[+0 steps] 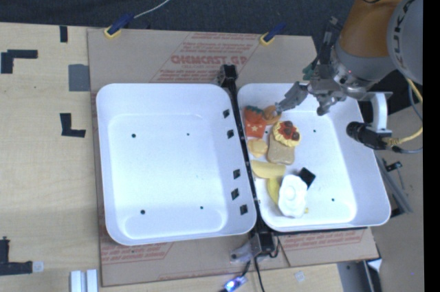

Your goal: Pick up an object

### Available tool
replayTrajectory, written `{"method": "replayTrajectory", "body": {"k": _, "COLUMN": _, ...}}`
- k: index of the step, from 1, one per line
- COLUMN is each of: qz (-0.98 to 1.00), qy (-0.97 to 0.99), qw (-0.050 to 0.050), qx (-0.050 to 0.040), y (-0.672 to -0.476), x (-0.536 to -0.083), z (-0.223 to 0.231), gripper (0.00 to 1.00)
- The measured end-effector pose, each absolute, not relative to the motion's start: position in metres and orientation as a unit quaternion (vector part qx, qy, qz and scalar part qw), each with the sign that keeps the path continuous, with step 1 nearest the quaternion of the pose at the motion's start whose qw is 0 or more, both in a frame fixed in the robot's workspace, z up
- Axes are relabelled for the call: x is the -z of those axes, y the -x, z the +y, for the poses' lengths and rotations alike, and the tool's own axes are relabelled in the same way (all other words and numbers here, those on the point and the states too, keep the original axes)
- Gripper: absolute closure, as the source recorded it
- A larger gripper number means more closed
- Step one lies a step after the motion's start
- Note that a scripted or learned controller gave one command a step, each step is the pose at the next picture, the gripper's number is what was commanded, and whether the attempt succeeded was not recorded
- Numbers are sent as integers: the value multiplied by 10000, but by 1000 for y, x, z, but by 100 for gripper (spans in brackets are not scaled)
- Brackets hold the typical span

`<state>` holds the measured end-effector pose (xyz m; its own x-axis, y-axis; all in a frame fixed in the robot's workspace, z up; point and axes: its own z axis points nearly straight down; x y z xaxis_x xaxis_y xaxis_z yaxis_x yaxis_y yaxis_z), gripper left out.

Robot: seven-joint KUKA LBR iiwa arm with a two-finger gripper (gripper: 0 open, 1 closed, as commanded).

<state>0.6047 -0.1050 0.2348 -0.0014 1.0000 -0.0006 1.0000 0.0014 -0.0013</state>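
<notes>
We see our grey two-finger gripper with fingers spread and empty above the right white bin, the red-orange toy piece lying just left of its fingertip.

Small toy foods piled in the right bin, close to its left wall. At the top, a red piece with white marks, lying flat. Beside it, a round tan cake with red and dark bits on top, sitting on a flat brown slab. Just below, a yellow banana shape, lying sideways. At the bottom of the pile, a white lumpy thing, with a little black block touching its upper right edge. All close together, most touching.
</notes>
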Motion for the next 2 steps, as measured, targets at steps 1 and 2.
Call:
{"method": "replayTrajectory", "body": {"k": 1, "qz": -7075, "qy": 7067, "qw": -48, "qx": 33, "y": -649, "x": -100, "z": -111, "gripper": 0}}
{"method": "replayTrajectory", "body": {"k": 2, "qz": -7067, "qy": 7074, "qw": -96, "qx": 66, "y": -630, "x": -93, "z": -96, "gripper": 0}}
